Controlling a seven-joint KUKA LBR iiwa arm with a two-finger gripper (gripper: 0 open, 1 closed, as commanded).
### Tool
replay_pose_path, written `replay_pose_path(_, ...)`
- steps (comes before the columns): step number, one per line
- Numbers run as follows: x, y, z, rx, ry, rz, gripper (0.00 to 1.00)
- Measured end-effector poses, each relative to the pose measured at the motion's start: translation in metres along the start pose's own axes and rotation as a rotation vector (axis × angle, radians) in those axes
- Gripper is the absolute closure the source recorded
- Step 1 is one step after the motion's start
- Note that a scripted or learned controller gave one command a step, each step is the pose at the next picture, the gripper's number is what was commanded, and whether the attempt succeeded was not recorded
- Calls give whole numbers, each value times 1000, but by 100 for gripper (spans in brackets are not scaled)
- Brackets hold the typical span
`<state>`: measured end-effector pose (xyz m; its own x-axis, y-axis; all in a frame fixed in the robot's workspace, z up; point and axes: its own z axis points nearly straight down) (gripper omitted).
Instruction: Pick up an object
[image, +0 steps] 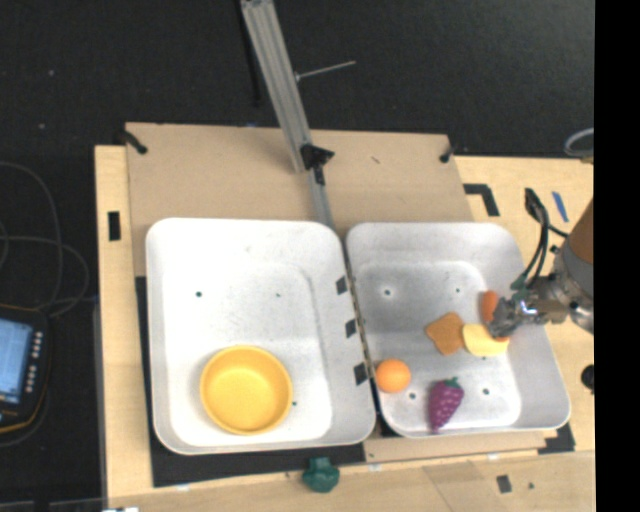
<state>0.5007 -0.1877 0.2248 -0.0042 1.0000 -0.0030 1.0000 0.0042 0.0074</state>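
The tool (508, 318) is positioned at the right bin's (420, 245) right side, directly over a yellow toy (484, 344); its finger state cannot be told. The toy is judged light, smooth and slippery; gripping across its narrow middle is advised.

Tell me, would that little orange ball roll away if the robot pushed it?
Probably yes. The orange ball looks round all over, so a push would likely send it rolling across the smooth white bin. It sits close to the bin's left wall, which might stop it. Its curved sides could also slip out from the gripper.
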Motion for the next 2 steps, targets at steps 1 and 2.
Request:
replay_pose_path(1, -1, 2, -49, 0, 0, 0, 100)
replay_pose_path(2, 47, 14, -35, 5, 2, -2, 100)
